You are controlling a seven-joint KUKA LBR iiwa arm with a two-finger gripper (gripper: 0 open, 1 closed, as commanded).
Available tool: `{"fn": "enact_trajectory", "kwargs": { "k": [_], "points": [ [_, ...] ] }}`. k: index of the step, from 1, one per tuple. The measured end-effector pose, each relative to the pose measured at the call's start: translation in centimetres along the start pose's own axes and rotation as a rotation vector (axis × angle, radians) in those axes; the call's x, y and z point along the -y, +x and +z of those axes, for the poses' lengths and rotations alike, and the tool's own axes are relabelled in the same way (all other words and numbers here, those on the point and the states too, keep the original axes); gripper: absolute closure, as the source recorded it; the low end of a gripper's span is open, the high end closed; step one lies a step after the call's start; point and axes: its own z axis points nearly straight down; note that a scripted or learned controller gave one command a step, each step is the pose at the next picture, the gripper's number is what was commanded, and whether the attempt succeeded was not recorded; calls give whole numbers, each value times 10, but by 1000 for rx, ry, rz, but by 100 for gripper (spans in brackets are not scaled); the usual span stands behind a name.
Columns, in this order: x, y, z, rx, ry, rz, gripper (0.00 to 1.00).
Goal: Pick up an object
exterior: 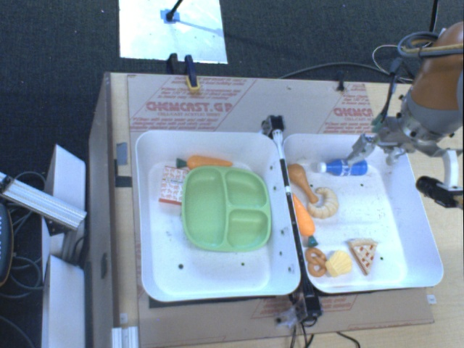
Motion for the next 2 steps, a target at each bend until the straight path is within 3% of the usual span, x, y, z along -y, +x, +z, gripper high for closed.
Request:
{"fn": "enact_trajectory", "kwargs": {
  "k": [1,2],
  "points": [
    [9,48,74,0,2,-1,0],
    [22,67,123,0,1,0,0]
  ]
}}
